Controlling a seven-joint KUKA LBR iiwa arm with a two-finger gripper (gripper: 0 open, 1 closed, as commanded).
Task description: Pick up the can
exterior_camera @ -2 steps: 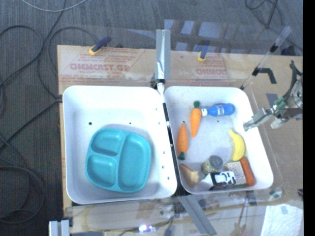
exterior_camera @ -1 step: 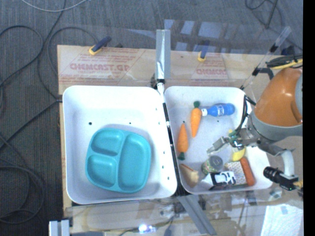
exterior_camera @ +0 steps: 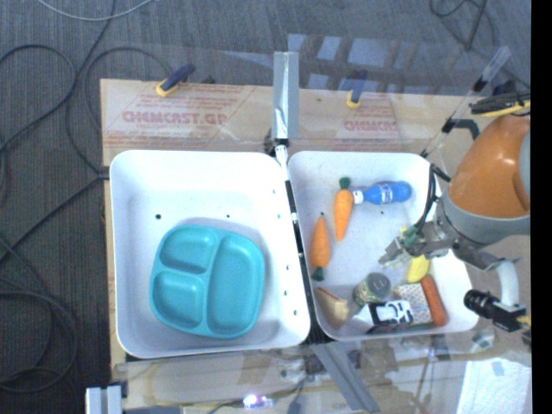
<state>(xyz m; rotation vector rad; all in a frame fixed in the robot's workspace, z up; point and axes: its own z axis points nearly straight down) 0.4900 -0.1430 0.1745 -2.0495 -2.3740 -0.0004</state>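
Camera view from above: two shallow white bins are seen side by side on the worktop (exterior_camera: pixel 129 123). In the left bin (exterior_camera: pixel 129 179) a turquoise divided plate (exterior_camera: pixel 208 279) is placed, toward its near side.

In the right bin (exterior_camera: pixel 362 166) several things are gathered. Two toy carrots are laid near the left wall: one carrot (exterior_camera: pixel 342 213) is farther, and the second carrot (exterior_camera: pixel 320 243) is nearer and just beside the wall. A blue bottle with a white cap (exterior_camera: pixel 383 194) is laid on its side at the far part of the bin, just right of the farther carrot. The can (exterior_camera: pixel 374 289) is found in the near part of the right bin, standing with its grey round top turned up. It is just beside a black and white packet (exterior_camera: pixel 393 312) on its near side. A wooden spoon-like piece (exterior_camera: pixel 332 303) is placed to the left of the can. A yellow object (exterior_camera: pixel 417 269) and a red-orange object (exterior_camera: pixel 433 301) are seen to the right of the can.

The arm (exterior_camera: pixel 492 179) is reached in from the right, and the tool (exterior_camera: pixel 402 247) is held low over the right bin, just far and right of the can, near the yellow object. Whether the tool is released or clenched cannot be told, since its shape is blurred. The can is not seen inside the tool.
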